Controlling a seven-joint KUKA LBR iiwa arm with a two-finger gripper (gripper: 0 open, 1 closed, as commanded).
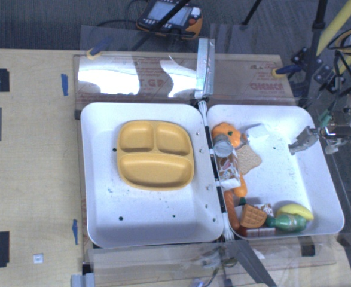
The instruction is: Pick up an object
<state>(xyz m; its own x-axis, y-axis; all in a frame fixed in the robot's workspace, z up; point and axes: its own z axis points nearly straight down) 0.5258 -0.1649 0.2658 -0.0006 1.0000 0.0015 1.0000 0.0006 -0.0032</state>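
End effector (304, 140) hovers over the right bin (295, 178), its grip state unclear; toy food (247, 211) lies along the bin's left side.

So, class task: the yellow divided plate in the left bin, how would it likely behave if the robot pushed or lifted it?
The yellow divided plate looks like moulded plastic, so probably stiff and light. It lies flat and wide in the left bin, so a push would likely slide it, not tip it. Its low rounded rim may give the hand little to pinch.
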